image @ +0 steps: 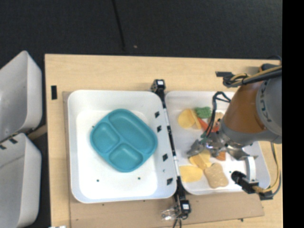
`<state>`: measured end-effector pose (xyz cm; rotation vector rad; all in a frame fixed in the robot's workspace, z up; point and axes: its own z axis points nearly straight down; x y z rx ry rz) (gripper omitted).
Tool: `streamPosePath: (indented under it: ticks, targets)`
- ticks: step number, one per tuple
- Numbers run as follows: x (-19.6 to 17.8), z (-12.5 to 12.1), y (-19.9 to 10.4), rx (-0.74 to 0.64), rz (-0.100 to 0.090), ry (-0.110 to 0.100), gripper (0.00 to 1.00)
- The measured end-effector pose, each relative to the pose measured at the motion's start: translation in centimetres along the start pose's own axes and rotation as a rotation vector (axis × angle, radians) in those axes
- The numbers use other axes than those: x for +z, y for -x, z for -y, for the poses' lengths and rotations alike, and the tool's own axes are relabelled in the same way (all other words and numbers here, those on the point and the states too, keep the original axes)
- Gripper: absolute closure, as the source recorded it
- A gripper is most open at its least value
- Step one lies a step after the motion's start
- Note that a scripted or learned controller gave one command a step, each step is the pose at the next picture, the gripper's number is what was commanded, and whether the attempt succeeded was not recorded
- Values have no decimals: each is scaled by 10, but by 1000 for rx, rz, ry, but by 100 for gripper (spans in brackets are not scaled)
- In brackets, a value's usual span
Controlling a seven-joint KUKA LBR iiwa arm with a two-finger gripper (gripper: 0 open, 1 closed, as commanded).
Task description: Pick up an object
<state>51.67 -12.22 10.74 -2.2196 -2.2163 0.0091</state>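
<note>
Several small food-like pieces lie in the right bin [187, 186], and any one of them would do for our pick. Nearest to us we count one speckled tan piece [216, 175] and, just left of it, one flat yellow piece [190, 174]. A little further up sits another yellow piece [201, 160], right beside the gripper [198, 147], which hangs low over the middle of that bin. We cannot tell how the gripper stands, since the orange wrist band [242, 110] and the grey body hide much of it.

To do this step well, we judge it best to choose one piece that lies apart from its neighbours, centre over it, and come straight down; the pieces under the wrist are crowded and a grip there could slip.

Further back we count one more yellow piece [188, 119], one green piece [203, 112] touching it, and some orange bits [204, 123] partly hidden by the arm.

In the left bin [76, 141] lies one teal divided plate [123, 139] with three compartments. That makes two bins in all.
</note>
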Motion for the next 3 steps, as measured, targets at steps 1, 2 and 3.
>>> streamPosePath:
  ticks: [1,2,3]
  targets:
    - [-7,-3,-2,0,-2,0,100]
    - [-97,-96,-77,-15,-1,20,100]
    - [-123,-160,-126,-11,-1,12,100]
